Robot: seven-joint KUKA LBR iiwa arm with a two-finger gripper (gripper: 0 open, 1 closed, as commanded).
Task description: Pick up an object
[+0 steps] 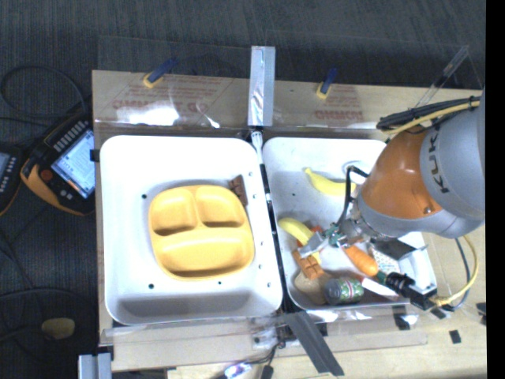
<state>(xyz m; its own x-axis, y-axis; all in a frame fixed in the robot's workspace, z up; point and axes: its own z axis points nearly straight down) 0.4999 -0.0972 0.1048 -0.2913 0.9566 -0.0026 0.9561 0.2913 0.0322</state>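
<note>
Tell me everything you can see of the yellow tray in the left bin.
The yellow tray looks like smooth moulded plastic with rounded corners and three compartments: two small ones at the far side, one long one nearer the camera. It lies flat, slightly rotated, mid-floor in the left bin. A small brown object sits against its far right corner.

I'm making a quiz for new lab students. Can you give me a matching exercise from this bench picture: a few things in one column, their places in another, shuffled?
Things:
1. yellow divided tray
2. carrot
3. green can
4. handheld pendant

Places:
A. right bin, near its front wall
B. outside the bins, left of the bench
C. left bin
D. right bin, just under the arm's wrist

Pairs: 1-C, 2-D, 3-A, 4-B
</note>
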